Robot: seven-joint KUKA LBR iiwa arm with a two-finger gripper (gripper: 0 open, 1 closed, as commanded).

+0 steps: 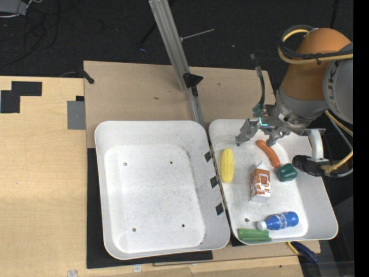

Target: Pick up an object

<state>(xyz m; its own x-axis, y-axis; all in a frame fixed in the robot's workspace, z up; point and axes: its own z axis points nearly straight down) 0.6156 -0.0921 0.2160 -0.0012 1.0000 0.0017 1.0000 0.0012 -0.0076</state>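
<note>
Carrot [268, 152] lies aslant in the right bin [323, 227], just below my gripper [260, 133], whose fingers hang apart, holding nothing. I judge a straight descent, fingers closing across its narrow width, best. 2 neighbours crowd it: green block [286, 172] at its lower end, carton [261, 183] nearby. Corn [227, 165], bottle [281, 221] sit clear.
</note>
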